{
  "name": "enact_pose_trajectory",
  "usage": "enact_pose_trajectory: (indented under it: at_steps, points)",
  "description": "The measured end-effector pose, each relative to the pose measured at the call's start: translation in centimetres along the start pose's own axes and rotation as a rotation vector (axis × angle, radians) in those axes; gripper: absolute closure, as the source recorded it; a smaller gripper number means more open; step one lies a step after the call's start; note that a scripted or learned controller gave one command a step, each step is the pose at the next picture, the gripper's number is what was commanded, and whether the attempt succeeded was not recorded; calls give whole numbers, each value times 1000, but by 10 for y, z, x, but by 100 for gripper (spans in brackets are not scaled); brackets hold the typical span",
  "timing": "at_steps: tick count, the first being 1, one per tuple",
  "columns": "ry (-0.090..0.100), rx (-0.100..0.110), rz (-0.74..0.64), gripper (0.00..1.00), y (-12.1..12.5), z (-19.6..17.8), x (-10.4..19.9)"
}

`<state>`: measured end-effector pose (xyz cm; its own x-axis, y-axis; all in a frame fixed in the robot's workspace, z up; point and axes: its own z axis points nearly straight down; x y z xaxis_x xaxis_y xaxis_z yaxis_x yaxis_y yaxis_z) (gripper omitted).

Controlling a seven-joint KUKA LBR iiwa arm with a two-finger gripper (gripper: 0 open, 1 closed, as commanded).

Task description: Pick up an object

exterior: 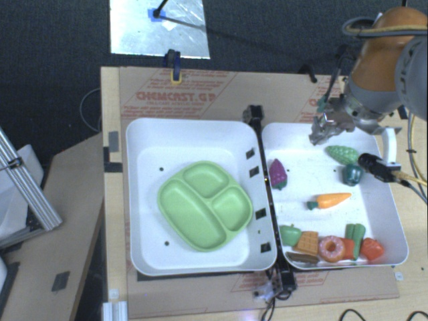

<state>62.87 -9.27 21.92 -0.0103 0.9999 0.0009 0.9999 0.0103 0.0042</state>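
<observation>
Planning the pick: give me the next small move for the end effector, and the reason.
Probably lower the end effector a little and shift it toward the green leafy toy just beside it in the right bin. That toy lies apart from the others, so it looks the nearest, least crowded target.

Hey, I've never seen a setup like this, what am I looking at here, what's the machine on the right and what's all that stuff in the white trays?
One camera looks down at a slant on a bench with two white bins. The grey and orange thing is a robot arm; its gripper hangs over the right bin, holding nothing that I can see. That bin contains toy food: a purple piece, a carrot, a green ridged piece, a doughnut and others. The left bin holds a green divided plate.
</observation>
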Motion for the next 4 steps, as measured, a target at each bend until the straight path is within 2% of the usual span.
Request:
enact_pose_trajectory:
  at_steps: [1, 2, 3, 4]
  points:
    - [0, 0, 1, 100, 18, -2, 49]
    - [-1, 1, 4, 100, 11, -14, 56]
    - [-2, 3, 9, 100, 0, -1, 47]
    - [-2, 1, 6, 100, 9, 4, 50]
